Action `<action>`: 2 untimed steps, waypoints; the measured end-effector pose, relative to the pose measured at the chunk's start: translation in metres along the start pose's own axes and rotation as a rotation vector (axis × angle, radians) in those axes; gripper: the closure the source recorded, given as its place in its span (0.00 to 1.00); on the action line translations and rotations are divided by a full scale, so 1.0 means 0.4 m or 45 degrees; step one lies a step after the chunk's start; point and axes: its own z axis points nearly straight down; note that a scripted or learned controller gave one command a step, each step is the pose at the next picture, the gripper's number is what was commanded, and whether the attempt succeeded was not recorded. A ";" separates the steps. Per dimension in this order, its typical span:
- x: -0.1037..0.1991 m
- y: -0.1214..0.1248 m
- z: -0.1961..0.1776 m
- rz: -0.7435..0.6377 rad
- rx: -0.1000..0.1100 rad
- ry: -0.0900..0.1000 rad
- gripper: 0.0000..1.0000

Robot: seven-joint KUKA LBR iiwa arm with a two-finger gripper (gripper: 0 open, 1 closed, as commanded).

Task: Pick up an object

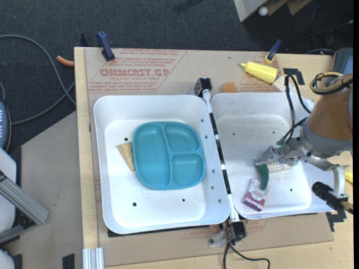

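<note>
My gripper is low inside the right bin, at its right-centre, with the grey arm and its orange band coming in from the right. A small green object lies right under the gripper's left end, touching or nearly touching it; I cannot tell whether it is gripped. Just below that, a purple and white packet rests on the bin floor near the front wall. In the left bin sits a teal divided plate, and a tan cracker-like piece pokes out from under its left edge.
A yellow bottle-like object and a small orange thing lie on the cardboard bench behind the right bin. Blue clamps hold the back edge. A black cable loops over the right bin's far corner.
</note>
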 end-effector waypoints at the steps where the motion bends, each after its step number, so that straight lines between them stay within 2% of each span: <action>1: 0.157 -0.022 0.021 0.001 -0.006 -0.010 0.00; 2: 0.166 -0.044 0.021 0.002 -0.012 -0.011 0.00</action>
